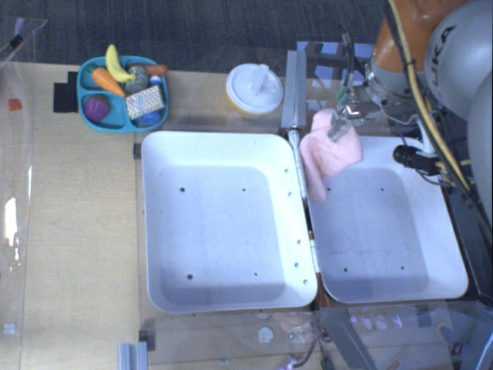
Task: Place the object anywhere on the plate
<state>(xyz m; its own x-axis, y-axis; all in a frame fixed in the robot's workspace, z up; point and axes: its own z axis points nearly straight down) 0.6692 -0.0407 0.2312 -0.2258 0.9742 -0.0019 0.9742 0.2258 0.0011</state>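
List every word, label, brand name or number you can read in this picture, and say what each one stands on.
"KU": dark letters on the grey arm at the top right, cut off by the picture's edge.
Blue compartment tray, white lidded container, pink cloth, both bins: no text can be made out.

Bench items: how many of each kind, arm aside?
Shallow white bins: 2
Blue sectioned plate holding toy food: 1
Round white lid on a yellow container: 1
Pink cloth, hanging pinched at the gripper: 1
Total: 5
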